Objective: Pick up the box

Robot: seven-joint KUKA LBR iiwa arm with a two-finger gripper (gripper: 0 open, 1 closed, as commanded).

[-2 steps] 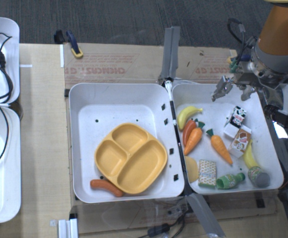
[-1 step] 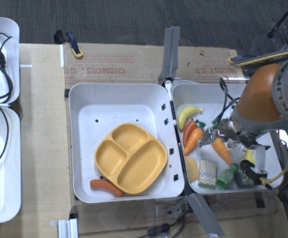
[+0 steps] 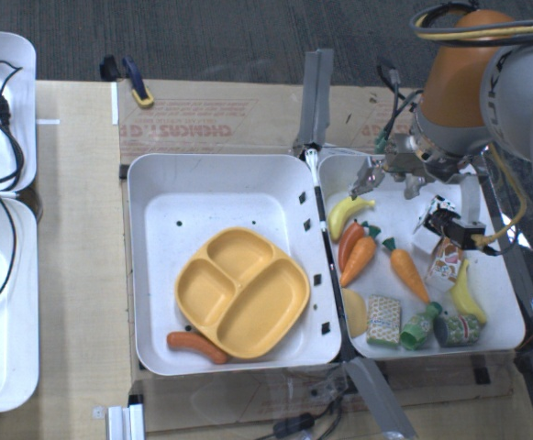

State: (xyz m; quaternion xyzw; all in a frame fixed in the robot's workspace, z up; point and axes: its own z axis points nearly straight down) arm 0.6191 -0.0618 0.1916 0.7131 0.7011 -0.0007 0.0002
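Observation:
A small green and white patterned box (image 3: 383, 321) lies flat near the front of the right bin (image 3: 505, 337). A white and red carton (image 3: 445, 262) stands tilted by the right wall. My gripper (image 3: 390, 183) hangs over the back of the right bin, above and behind the yellow banana (image 3: 349, 214). Its fingers are spread open with nothing between them. It is well apart from both the box and the carton.
The right bin also holds two carrots (image 3: 356, 250), a third carrot (image 3: 409, 275), a green bottle (image 3: 419, 328), a second banana (image 3: 468, 293) and a pale wedge (image 3: 354, 312). The left bin (image 3: 147, 246) holds a yellow divided plate (image 3: 242, 291) and a sausage (image 3: 195, 345).

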